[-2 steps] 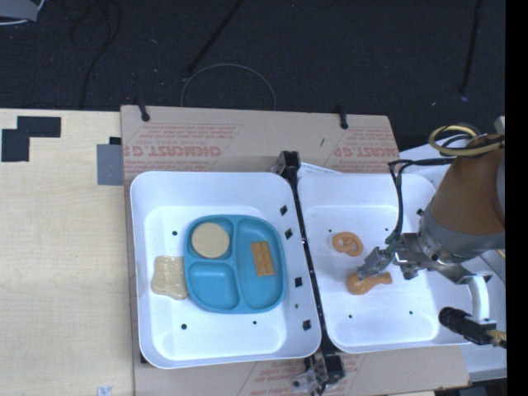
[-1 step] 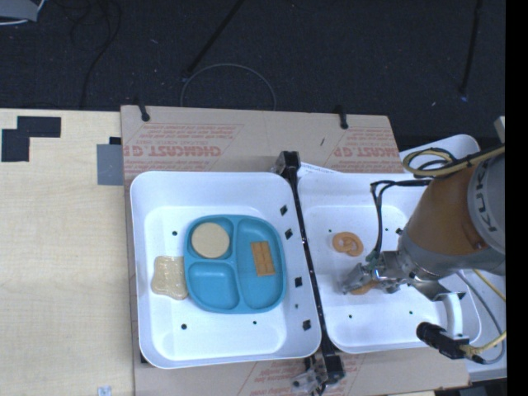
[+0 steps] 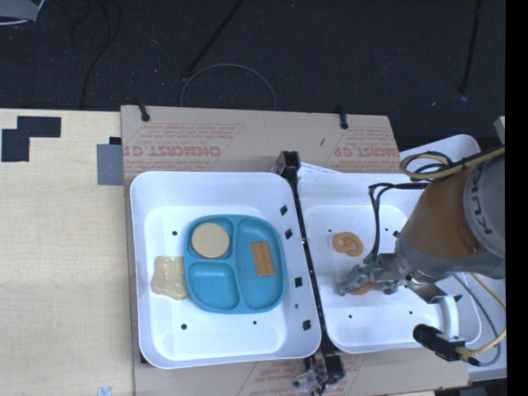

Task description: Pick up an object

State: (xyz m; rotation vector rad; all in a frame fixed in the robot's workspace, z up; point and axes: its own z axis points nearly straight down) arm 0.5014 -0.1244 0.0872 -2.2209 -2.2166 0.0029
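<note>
A small orange-brown pretzel-shaped object (image 3: 347,242) lies on the floor of the right white bin (image 3: 346,337), toward its middle. My gripper (image 3: 356,281) is low in the same bin, just in front of the pretzel and slightly to its right, a short gap away. Nothing shows held in it. The grey arm with its orange band reaches in from the right and covers the bin's right side.
The left white bin (image 3: 157,328) holds a blue divided tray (image 3: 223,291) carrying a round tan biscuit (image 3: 209,239) and a rectangular brown cracker (image 3: 263,258). A pale yellowish piece (image 3: 169,276) lies left of the tray. A black divider (image 3: 299,246) separates the bins.
</note>
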